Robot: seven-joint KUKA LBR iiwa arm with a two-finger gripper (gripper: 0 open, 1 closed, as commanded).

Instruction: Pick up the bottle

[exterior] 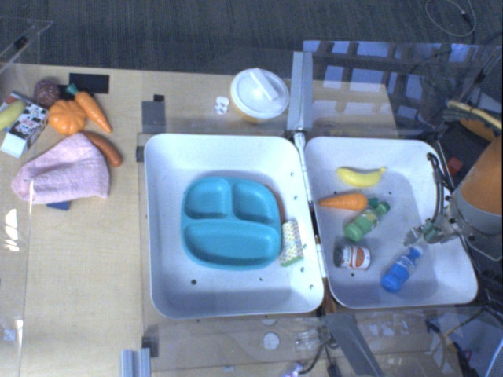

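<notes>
We view the bench [78, 273] from above, at a slant. It carries two shallow white bins side by side.

The left bin [169, 289] holds a blue divided tray [232, 222] near its centre. A small patterned sponge-like item [291, 242] lies at the tray's right edge, close to the wall between the bins.

The right bin [452, 289] holds five items. A yellow banana [361, 177] lies toward the far side. Just below it we see an orange carrot [343, 203], pointing left. A green bottle [366, 221] lies tilted, just beside the carrot's thick end. A small can [353, 257] lies on its side below the green bottle. The blue bottle [402, 270] lies on the bin floor in the near right area, tilted, with its cap end toward the upper right.

The arm [481, 199] enters from the right, over the right bin's rim. The gripper [428, 232] sits just above the cap end of the blue bottle. We cannot tell how it is set, nor whether it touches the bottle.

On the bench left of the bins lie a pink cloth [63, 173], a small orange pumpkin [66, 117], two more carrots [98, 128] and a small printed box [23, 124]. A white lidded bowl [260, 94] stands behind the bins.
</notes>
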